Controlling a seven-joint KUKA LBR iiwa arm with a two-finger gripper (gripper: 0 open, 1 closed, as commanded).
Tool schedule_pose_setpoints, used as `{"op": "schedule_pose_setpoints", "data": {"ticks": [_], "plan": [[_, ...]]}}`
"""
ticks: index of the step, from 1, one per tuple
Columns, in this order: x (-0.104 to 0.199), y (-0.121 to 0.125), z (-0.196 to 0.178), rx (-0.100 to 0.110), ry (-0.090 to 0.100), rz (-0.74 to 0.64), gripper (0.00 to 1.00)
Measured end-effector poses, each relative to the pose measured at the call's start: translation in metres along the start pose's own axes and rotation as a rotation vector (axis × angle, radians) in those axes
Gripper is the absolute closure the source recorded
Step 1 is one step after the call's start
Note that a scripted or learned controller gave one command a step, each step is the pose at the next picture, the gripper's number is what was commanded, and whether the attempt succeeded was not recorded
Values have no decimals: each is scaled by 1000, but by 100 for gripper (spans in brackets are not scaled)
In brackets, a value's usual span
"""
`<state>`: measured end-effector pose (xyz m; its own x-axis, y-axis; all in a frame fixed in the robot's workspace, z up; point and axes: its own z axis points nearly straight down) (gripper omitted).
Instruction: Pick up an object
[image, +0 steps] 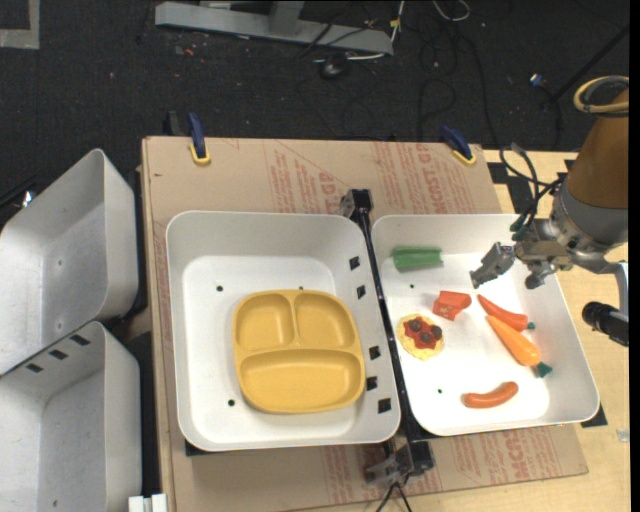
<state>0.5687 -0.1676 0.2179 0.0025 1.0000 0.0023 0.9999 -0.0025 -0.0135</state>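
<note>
Two shallow white bins sit side by side on the tabletop (300, 165), which is covered in brown cardboard. The left bin (190, 300) holds a yellow divided plate (298, 350) near its centre.

The right bin (570, 390) holds the toy foods. A green piece (417, 259) lies toward the upper left of this bin. Below it and slightly right is a small red piece (452, 303), and just beside that, lower left, a little pizza slice (422, 336) with dark dots on top. To the right lie a red chilli (502, 313) and an orange carrot (516, 343), close together and both slanting down to the right. A sausage (490, 396) rests near the bin's lower edge.

The arm reaches in from the right of the frame. Its gripper (519, 266) hangs over the upper right part of the right bin, above the chilli, with its fingers spread apart and nothing between them.
</note>
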Motion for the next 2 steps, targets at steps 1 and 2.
{"op": "schedule_pose_setpoints", "data": {"ticks": [1, 2], "plan": [[1, 3, -7, -13, -2, -3, 0], [8, -4, 47, -10, -1, -2, 0]]}}
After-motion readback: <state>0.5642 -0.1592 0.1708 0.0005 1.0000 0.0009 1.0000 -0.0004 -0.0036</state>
